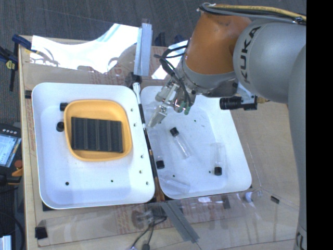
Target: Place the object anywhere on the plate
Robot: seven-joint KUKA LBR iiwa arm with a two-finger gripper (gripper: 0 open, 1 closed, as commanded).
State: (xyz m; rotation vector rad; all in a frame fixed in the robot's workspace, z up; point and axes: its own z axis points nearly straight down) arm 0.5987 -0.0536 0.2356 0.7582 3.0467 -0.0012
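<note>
Camera view: gripper (165, 110) near right bin's (237, 163) left edge, fingers seemingly spread, empty; plate (97, 129) unobstructed

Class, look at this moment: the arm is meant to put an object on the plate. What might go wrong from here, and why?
1. The vials in the right bin are clear and thin, so a grasp may well miss or slip.
2. The gripper hangs close to the wall between the bins; going down here, it might hit that wall.
3. The plate lies in the left bin, so a loosely held vial could drop on the way across.
</note>
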